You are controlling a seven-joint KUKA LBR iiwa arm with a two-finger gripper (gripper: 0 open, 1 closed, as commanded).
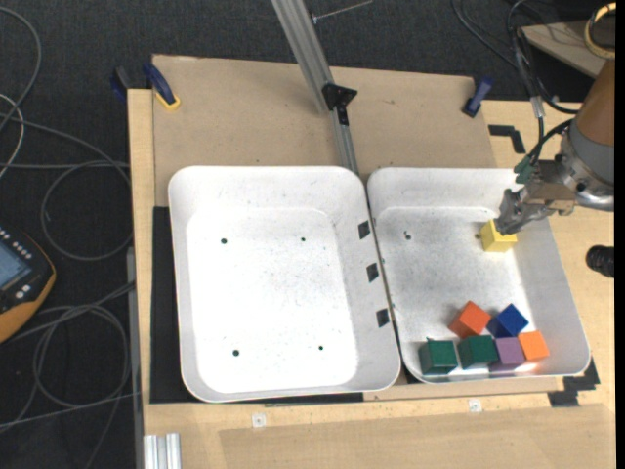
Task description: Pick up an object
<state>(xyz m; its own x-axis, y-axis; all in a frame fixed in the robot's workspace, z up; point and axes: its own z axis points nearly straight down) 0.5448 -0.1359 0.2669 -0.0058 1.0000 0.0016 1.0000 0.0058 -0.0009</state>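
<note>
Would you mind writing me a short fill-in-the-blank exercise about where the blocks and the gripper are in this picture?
1. All the blocks lie in the ____ bin as the camera sees it.
2. The gripper is right above the ____ block, which sits apart from the others.
3. The purple block lies between a dark green block and an ____ block.
4. The cluster of blocks sits near the bin's ____ edge in the picture.

Missing words: right; yellow; orange; bottom
</note>
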